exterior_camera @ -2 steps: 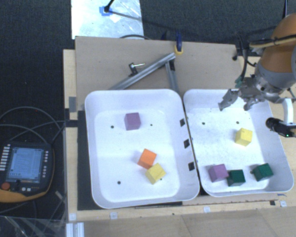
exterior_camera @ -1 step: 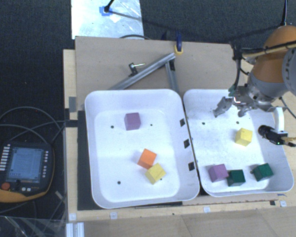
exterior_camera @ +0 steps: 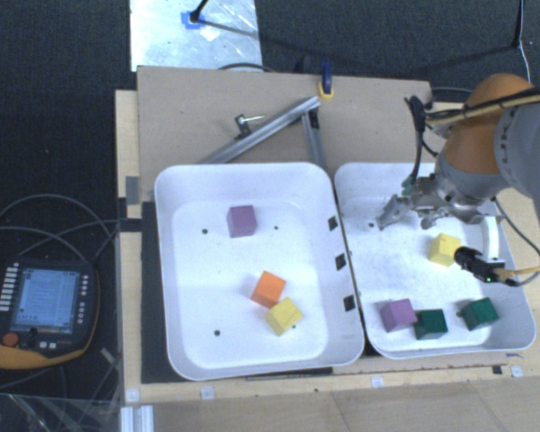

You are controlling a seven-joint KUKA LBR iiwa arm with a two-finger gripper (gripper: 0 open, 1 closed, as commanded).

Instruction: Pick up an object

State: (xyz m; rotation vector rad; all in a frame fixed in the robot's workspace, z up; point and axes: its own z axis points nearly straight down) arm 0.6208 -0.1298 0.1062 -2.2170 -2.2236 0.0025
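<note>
Nearest the camera in the R bin (exterior_camera: 520, 333): purple cube (exterior_camera: 398, 314), dark green block (exterior_camera: 430, 323), green block (exterior_camera: 478, 313) in a row along the front. L bin (exterior_camera: 175, 349) front: yellow cube (exterior_camera: 284, 316) touching orange cube (exterior_camera: 268, 288). Mid R bin: yellow block (exterior_camera: 445, 249). Just behind it, my gripper (exterior_camera: 405, 208), nothing seen in it; can't tell jaw width. Farther, L bin: purple block (exterior_camera: 241, 220).
</note>
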